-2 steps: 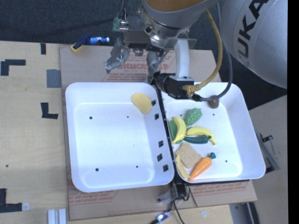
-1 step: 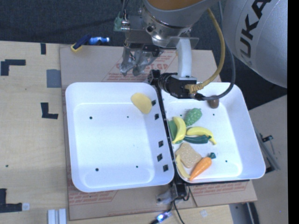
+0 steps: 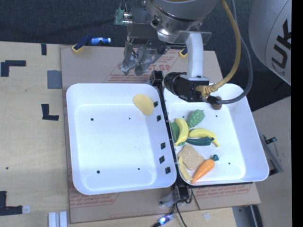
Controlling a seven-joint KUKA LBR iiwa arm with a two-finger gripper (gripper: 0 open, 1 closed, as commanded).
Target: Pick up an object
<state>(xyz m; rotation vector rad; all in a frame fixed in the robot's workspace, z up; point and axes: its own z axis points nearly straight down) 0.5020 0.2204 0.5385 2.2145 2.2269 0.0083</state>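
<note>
My gripper (image 3: pixel 136 66) hangs above the far rim of the left bin (image 3: pixel 85 126), its fingers pointing down with nothing between them. A yellow lemon-like piece (image 3: pixel 144 104) lies in the left bin's far right corner, just below and right of the gripper. The right bin (image 3: pixel 241 126) holds a green leafy piece (image 3: pixel 195 117), a yellow and green piece (image 3: pixel 180 131), a banana (image 3: pixel 202 135), a slice of bread (image 3: pixel 191 157) and a carrot (image 3: pixel 204 169).
A black divider strip (image 3: pixel 163 131) runs between the two bins. A black camera unit with a cable (image 3: pixel 189 87) sits over the right bin's far left corner. A blue and yellow tool (image 3: pixel 90 41) lies on the bench behind the bins.
</note>
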